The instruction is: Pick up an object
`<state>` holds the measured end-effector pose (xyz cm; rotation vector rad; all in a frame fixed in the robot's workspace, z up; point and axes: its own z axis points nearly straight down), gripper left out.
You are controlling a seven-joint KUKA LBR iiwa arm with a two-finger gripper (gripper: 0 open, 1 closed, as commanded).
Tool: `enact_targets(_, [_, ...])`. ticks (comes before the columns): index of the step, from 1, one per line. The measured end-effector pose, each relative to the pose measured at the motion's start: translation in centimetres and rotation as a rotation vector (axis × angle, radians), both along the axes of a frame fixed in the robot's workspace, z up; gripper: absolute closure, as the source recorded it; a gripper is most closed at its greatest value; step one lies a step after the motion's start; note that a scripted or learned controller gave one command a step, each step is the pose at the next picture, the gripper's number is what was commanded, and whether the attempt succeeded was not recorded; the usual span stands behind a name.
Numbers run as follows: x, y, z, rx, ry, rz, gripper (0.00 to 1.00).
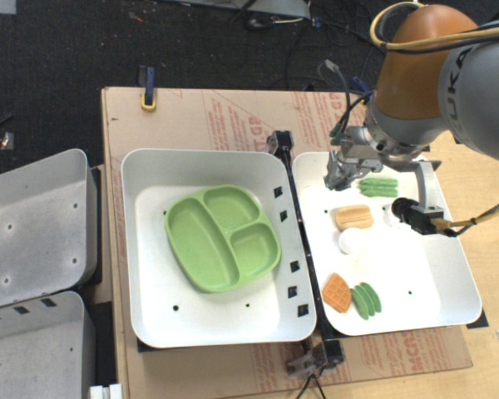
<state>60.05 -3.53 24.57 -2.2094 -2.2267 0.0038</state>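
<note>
Tan bread piece [353,217] mid-bin, hand [343,175] above right bin's [449,298] far edge

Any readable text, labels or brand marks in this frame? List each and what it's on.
"KU": dark letters on the grey arm at the right edge, cut off by the frame.
Red printing on the brown board under the bins: mirrored or reversed, not legible.
Red printing along the board's lower right edge: too small to read.
</note>
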Motion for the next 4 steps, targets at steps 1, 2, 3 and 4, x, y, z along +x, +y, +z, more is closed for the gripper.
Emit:
enact_targets(1, [-3.1, 4.5, -1.6, 0.000, 0.003, -0.001, 1.00])
enact_targets(2, [-5.8, 9.0, -2.8, 0.000, 0.002, -0.001, 1.00])
enact_targets(3, [-8.4, 13.3, -3.3, -0.001, 0.002, -0.001, 1.00])
enact_targets(4, [-8.3, 13.0, -3.2, -0.002, -0.001, -0.007, 0.00])
